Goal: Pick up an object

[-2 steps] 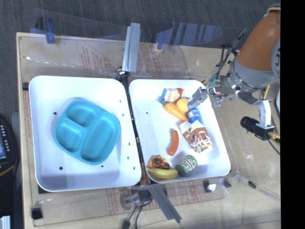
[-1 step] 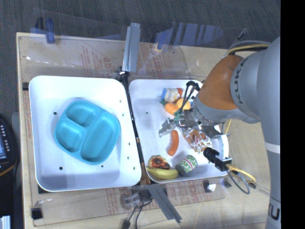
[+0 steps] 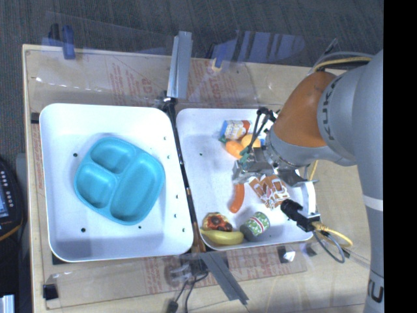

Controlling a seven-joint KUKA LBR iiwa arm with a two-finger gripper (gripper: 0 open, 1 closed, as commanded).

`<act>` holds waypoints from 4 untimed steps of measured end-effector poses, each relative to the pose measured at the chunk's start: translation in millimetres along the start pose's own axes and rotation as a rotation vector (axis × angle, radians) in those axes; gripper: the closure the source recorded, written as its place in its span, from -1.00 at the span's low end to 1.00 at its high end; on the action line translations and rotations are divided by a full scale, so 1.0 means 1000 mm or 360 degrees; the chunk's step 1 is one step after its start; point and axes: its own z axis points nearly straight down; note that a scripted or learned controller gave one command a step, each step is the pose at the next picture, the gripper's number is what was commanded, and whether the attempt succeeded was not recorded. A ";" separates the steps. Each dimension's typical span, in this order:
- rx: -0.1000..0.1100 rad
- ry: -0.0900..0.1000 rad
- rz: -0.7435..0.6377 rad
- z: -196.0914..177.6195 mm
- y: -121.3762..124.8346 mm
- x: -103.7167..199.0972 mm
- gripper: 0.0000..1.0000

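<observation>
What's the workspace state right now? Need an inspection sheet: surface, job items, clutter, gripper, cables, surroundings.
Surface: wooden bench bearing left bin and right bin.
Job's things: in right bin, sausage, banana, pizza slice, green can, orange item, small packet, red-white wrapper.
Clutter: blue divided tray in left bin.
Gripper: gripper low over right bin, above the sausage; grasp not visible.
Cables: yellow cable at right bin's near corner.
Surroundings: dark carpet.
</observation>
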 end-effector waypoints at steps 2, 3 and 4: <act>-0.0004 -0.0003 0.0005 0.061 0.071 0.055 -1.00; -0.0031 -0.0030 0.0031 0.055 -0.016 0.062 -1.00; -0.0021 -0.0021 0.0025 0.057 0.065 0.061 -1.00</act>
